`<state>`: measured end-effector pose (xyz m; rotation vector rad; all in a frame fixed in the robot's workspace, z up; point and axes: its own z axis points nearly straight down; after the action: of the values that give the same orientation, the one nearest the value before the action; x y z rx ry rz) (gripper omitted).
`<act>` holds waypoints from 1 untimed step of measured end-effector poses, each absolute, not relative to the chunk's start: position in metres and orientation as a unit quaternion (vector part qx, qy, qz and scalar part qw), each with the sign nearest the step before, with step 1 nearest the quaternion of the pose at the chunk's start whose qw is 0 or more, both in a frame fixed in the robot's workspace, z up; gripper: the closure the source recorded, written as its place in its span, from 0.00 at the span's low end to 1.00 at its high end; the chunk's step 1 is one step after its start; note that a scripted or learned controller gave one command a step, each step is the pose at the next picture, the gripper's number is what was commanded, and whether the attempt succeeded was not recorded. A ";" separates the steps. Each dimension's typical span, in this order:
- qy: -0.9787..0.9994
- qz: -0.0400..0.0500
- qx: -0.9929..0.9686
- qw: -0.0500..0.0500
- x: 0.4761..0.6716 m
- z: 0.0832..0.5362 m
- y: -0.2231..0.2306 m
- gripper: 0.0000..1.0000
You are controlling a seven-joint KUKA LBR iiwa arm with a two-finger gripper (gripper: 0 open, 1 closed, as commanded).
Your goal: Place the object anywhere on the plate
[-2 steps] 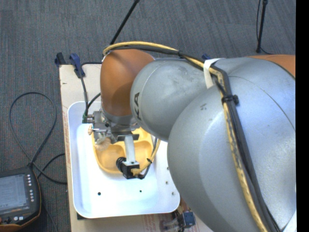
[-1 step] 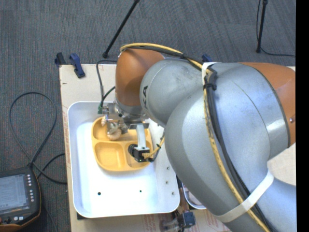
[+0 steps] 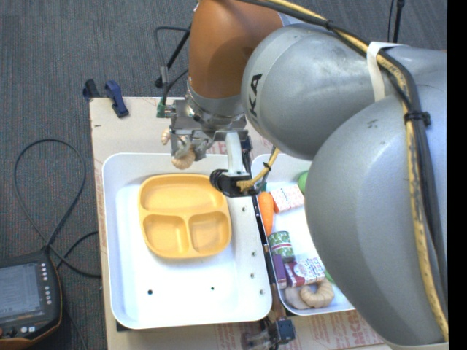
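While hanging over the far rim of the left bin point(image 3: 120, 268), grips a small tan lump point(image 3: 182, 159) between the fingers of the gripper point(image 3: 184, 150), just above the upper edge of the yellow plate point(image 3: 184, 215).

Sits mid-frame in the left bin as a three-section plate, bare, with the lump near its top rim and not on it. Crowds the right bin point(image 3: 292, 306) with a carrot point(image 3: 267, 211), a green can point(image 3: 280, 243), a small box point(image 3: 289, 196), a carton point(image 3: 306, 270) and a pretzel-shaped pastry point(image 3: 314, 294). Fills the right of the frame with the grey arm point(image 3: 365, 159) and its orange band point(image 3: 222, 42).
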<state>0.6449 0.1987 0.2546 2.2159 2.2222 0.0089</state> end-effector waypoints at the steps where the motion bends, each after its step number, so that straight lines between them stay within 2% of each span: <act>1: 0.708 0.001 0.706 0.001 0.644 0.252 0.199 0.00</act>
<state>0.6440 0.1987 0.2524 2.2162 2.2249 0.0028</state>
